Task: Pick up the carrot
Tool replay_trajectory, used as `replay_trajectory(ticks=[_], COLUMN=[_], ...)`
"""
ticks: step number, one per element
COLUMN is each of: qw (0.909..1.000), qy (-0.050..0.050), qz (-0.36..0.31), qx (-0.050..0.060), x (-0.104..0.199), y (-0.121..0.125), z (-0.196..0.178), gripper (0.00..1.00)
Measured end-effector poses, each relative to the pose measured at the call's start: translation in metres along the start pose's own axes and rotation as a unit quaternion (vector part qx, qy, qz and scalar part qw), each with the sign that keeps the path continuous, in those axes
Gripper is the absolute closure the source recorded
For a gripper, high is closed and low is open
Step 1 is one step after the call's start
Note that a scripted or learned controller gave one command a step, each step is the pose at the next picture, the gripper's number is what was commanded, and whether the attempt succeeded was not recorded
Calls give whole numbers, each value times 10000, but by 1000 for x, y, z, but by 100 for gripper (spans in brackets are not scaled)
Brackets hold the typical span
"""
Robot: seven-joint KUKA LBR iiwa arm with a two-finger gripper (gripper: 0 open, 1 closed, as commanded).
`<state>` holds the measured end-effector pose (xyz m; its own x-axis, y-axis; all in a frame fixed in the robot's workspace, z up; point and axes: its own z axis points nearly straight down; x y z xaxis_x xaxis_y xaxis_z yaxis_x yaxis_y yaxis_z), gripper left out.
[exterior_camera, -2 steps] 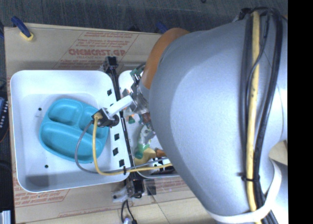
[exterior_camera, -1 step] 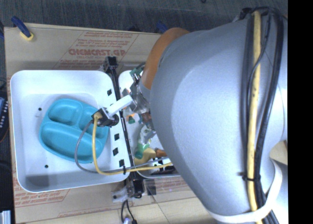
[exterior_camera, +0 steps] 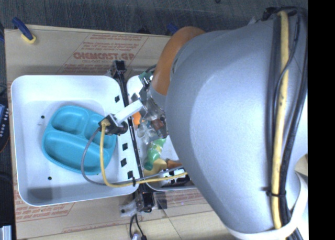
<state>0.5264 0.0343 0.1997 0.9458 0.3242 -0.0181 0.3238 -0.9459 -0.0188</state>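
Arm reaching in from the right, bulking over most of the right bin. Orange band at the wrist, above the divide between the two bins. Gripper down low inside the right bin, near its left wall. Opening of the tool: cannot tell; mechanism and cabling crowd the spot.

Small orange patch, judged likely the carrot, just beside the gripper on its left, close to the bin's left wall. Touching or merely adjacent: cannot tell. Not seen clamped, so no hold recorded.

Green item lower in the same bin, with a pale yellowish piece just beside it; identity of either not resolved.

Left bin bearing a blue divided plate. Yellow cable and grey cable looping from the wrist across that plate.

Progress, as judged: approach complete, tool at working depth beside the target. Outstanding: confirmed grasp, then lift clear of the bin. Nothing raised as yet.
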Motion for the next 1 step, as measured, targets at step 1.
replay_trajectory(ticks=[1], qw=[9992], qy=[49], qz=[391], qx=[-39], x=[-43], y=[-34], z=[-43], gripper=[100])
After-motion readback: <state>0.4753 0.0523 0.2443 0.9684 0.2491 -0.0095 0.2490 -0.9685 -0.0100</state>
